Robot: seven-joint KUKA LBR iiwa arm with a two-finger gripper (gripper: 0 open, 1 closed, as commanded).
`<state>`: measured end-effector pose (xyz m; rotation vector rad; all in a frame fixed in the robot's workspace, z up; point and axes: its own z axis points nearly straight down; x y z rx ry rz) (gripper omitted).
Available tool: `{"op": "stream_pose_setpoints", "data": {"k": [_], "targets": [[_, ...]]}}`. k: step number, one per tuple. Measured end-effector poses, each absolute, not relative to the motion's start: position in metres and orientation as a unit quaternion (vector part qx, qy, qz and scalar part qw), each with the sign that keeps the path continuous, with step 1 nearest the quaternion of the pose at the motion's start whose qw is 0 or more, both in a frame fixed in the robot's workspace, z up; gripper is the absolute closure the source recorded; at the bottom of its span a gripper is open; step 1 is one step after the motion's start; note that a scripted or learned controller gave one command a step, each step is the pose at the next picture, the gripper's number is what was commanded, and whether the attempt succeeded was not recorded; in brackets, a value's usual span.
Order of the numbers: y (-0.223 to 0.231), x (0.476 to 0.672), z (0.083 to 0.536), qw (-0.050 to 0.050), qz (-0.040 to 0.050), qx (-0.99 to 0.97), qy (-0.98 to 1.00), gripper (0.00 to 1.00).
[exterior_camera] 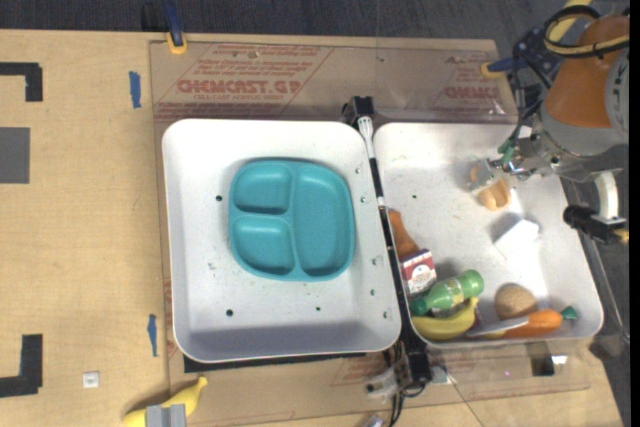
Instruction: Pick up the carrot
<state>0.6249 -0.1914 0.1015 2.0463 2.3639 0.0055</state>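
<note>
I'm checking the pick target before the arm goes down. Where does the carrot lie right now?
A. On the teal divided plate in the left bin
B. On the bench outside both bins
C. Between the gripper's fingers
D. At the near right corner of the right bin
D: the carrot lies at the near right corner of the right bin, beside the potato, far from the gripper.

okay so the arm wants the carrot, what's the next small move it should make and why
Probably move the hand toward the near right corner of the right bin. It sits by the far right side, beside a small tan piece, while the carrot lies along the near wall, close to the potato and banana.
</note>
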Motion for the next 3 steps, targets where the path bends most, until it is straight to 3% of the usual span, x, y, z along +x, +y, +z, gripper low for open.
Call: {"op": "stream_pose_setpoints", "data": {"k": [1, 2, 3], "targets": [[-0.119, 0.665, 0.089, -0.003, -0.0101, 0.709, 0.705, 1.0], [0.057, 0.67, 0.193, 0.002, 0.0091, 0.75, 0.662, 1.0], [0.13, 0.667, 0.223, 0.0, 0.0033, 0.822, 0.57, 1.0]]}}
